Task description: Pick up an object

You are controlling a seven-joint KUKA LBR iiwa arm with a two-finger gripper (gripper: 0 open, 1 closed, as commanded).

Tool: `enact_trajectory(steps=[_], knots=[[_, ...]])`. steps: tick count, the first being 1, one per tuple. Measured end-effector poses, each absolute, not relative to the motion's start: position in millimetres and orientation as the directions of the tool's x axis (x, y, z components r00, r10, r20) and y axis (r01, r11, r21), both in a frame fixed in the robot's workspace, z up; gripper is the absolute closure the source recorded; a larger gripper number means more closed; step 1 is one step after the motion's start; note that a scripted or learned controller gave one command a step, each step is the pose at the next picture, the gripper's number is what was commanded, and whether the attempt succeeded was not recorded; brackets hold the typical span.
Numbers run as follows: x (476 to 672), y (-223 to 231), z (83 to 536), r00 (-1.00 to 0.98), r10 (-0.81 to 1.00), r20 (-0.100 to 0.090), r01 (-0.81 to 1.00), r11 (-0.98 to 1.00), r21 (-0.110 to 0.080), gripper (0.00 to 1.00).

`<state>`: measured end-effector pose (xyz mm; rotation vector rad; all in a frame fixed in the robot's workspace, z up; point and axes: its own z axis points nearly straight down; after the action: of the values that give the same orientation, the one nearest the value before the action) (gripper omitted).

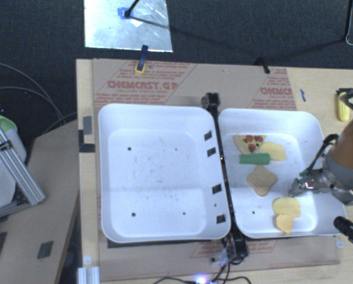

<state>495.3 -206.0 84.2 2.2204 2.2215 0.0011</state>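
Two shallow white plastic bins side by side on a cardboard-covered bench [182, 78]: the left bin [158, 173] has a scuffed, speckled floor with a few small dark dots; the right bin [271, 120] carries all the objects. Count in the right bin: six flat pieces. One pizza-like slice [250, 141], tan with red and dark spots, near the back; one green bar [254, 158], rectangular, lying just in front of the slice and touching it; one pale yellow wedge [275, 151] just right of the green bar; one tan bread-shaped slice [262, 180], matte, mid-bin; two rounded yellow pieces, the larger yellow piece [287, 206] and the smaller yellow piece [284, 222], touching each other near the front wall. All look like thin toy-food shapes. The gripper [301, 186] comes in from the right over the right bin's right side, low, between the bread-shaped slice and the bin wall, just above-right of the larger yellow piece; nothing visibly between its fingers, and I cannot tell if they are spread or closed. The grey arm body [347, 164] covers the bin's right rim. Black clips sit along the seam between the bins [217, 170]. Around: a shiny metal sheet [128, 15] on dark carpet behind the bench, a yellow-and-blue clamp [141, 61] at the cardboard's back edge, an aluminium rail [13, 164] at left.
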Motion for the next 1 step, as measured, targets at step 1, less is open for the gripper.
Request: enact_trajectory(steps=[1], knots=[[499.3,-205.2,84.4,-0.004,1.000,0.000,1.000,0.004,0.002,1.00]])
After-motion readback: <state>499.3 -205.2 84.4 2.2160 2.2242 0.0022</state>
